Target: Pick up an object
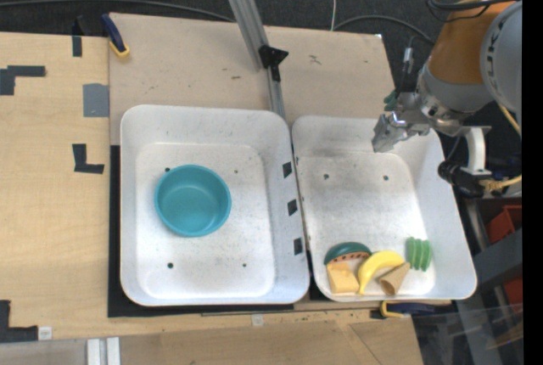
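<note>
End effector (390,134), grip state unclear, hovers above right bin (441,210); toy food cluster (377,263) lies well below: descend centred on 1 piece.

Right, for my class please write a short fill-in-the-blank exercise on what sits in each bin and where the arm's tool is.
1. The teal bowl lies in the ____ bin as the camera sees it.
2. The banana lies near the ____ edge of the right bin.
3. The tool hangs over the right bin's ____ corner.
4. The orange band on the arm sits ____ the wrist.

Missing words: left; front; back right; above
</note>
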`<action>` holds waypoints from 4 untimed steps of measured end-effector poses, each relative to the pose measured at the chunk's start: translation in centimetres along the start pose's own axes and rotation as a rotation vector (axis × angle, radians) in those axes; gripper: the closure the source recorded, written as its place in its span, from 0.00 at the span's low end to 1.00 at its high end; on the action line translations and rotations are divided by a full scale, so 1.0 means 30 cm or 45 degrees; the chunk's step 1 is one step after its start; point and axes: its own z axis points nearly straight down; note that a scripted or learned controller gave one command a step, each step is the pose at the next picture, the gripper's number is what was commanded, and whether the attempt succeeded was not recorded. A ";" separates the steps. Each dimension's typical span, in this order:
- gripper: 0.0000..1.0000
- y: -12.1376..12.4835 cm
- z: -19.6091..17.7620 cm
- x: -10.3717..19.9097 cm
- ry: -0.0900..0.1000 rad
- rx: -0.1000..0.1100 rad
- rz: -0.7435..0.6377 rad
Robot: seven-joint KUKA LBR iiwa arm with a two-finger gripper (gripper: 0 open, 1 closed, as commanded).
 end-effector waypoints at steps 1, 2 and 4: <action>1.00 -0.009 -0.166 0.033 0.002 0.001 -0.001; 1.00 -0.002 -0.132 0.183 0.003 0.007 -0.005; 1.00 0.048 -0.113 0.523 0.003 0.009 -0.006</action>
